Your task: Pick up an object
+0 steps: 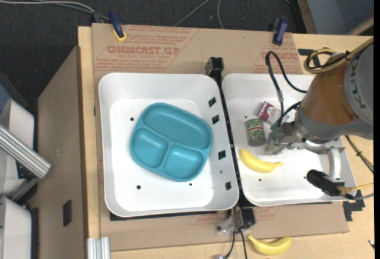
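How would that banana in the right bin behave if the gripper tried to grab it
The banana lies flat on its curved side in the right bin, so it would probably pivot or slide on the smooth white floor if nudged. It looks firm but bruisable. The gripper is just above it, beside a small can.

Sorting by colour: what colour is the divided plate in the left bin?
Teal blue; the three-compartment plastic plate shows clearly in the camera view.
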Motion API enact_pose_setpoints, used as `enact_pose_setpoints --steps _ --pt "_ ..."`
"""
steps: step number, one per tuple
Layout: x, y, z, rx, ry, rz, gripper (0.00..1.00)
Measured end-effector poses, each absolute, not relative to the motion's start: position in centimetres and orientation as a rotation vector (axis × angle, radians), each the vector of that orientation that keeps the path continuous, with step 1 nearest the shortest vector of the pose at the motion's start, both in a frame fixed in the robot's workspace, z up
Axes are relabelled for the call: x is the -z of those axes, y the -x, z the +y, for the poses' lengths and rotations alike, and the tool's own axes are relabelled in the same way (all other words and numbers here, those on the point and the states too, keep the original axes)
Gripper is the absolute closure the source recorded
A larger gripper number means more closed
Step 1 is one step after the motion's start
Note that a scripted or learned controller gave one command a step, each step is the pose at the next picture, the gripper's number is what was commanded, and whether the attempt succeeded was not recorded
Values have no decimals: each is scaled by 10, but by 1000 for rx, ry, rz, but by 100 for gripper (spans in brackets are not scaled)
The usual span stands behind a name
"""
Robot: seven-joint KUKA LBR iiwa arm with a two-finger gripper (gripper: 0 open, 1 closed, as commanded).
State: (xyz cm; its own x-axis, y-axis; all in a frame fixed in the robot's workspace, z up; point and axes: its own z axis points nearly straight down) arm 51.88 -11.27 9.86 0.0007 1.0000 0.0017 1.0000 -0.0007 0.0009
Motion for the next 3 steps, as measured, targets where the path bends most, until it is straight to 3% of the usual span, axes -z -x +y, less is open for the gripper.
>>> enact_pose_setpoints --steps 3 --pt "-265 -525 -115 7 2223 -2228 100"
